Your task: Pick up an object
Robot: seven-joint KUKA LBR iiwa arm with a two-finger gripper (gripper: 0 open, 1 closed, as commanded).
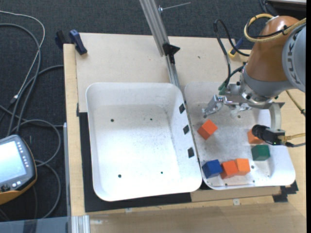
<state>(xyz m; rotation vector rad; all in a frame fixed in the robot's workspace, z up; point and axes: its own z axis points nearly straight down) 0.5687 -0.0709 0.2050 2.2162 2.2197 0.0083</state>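
White bins sitting side by side on the wooden bench (121,62). Left bin (97,106) is lying nearer the middle of the view, right bin (194,93) is carrying all the blocks. Grey arm (272,67) with the orange band is reaching in from the right, leaning over the right bin's upper part. Gripper (214,106) is hanging over the upper left area of the right bin, pointing left and down. Cannot tell how wide the claw is standing, too small and blurred; nothing is showing between its tips. Orange block (208,129), tilted like a diamond, is lying just below the gripper, apart from it, near the left wall of the right bin. Blue block (212,168) is sitting at the bin's lower left, touching an orange-red block (229,169), which is touching a lighter orange block (242,166); the three are making a row along the lower edge. Green block (261,152) is sitting on the right side, with another orange block (253,137) just above it, partly hidden by a black part of the arm (265,132). Metal rail (155,28) is running down at a slant from the top toward the gap between bins. Blue clamp (77,41) is gripping the bench's upper left corner. Handheld screen unit (14,164) and loose cables (29,76) are lying on the dark floor at left.
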